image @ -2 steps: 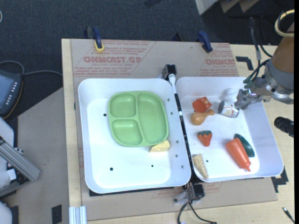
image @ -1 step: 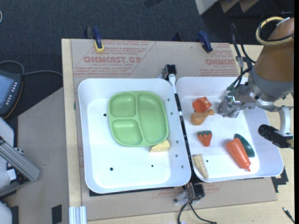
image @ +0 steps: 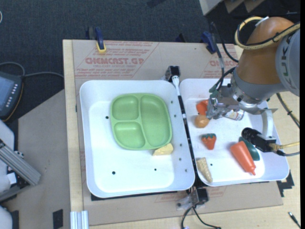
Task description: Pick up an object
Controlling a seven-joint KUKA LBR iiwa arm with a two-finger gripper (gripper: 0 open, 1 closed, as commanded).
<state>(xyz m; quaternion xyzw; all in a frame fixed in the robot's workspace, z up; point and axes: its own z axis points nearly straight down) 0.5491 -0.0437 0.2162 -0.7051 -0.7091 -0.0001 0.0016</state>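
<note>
The arm reaches in from the right, and the tool (image: 215,109) hangs low over the right bin (image: 276,171), near its upper left corner. Its state: cannot tell from this angle. Just beside it sit an orange-red piece (image: 202,107) and a tan rounded piece (image: 201,121). Below, a toy strawberry (image: 208,140), a toy carrot (image: 243,157) and a pale wedge (image: 204,170). In the left bin (image: 95,128): a green divided plate (image: 141,120) with a yellow piece (image: 163,150) touching its lower edge.
</note>
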